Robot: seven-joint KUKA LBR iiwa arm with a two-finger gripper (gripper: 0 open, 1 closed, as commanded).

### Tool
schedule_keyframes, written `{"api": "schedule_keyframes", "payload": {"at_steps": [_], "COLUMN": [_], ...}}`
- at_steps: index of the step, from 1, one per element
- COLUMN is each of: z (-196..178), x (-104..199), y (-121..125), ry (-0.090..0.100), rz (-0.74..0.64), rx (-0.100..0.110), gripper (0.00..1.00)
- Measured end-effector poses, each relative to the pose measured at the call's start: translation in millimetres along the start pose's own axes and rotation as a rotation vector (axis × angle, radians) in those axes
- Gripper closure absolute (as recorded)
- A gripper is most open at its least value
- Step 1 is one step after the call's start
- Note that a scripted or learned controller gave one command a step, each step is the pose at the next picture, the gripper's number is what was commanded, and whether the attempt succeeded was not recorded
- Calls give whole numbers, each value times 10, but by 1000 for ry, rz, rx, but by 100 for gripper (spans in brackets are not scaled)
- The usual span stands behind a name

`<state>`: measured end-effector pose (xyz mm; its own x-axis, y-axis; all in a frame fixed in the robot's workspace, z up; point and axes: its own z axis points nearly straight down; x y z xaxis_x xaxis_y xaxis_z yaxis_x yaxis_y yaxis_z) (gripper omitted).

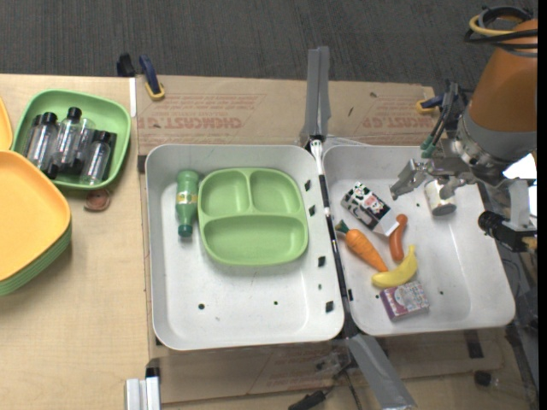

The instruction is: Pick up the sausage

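- Camera view: sausage (398, 238) lay near the middle of the right bin (479, 314), between carrot (365, 248) and banana (398, 268), touching or nearly touching the banana.
- Judged light, smooth, likely slippery; best gripped across its mid-length.
- Gripper (434, 180) hovered near the bin's far edge, fingers apart, nothing between them.
- Arm entered from the right, wrist tilted toward the bin.

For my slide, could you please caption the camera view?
Hand above the right bin, up and right of the sausage.

The yellow plates (30, 220) run off the left edge.
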<state>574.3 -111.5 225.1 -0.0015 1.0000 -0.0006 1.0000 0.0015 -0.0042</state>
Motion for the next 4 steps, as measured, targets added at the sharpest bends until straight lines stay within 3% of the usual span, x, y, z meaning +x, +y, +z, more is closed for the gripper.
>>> {"api": "schedule_keyframes", "payload": {"at_steps": [1, 2, 3, 4], "z": [1072, 1347, 1259, 1261], "x": [-494, -194, -205, -206], "y": [-92, -503, -501, -504], "ry": [1, 1, 1, 1], "rz": [-128, -91, -85, -86], "rx": [-2, -1, -2, -1], "gripper": [0, 0, 100, 0]}}
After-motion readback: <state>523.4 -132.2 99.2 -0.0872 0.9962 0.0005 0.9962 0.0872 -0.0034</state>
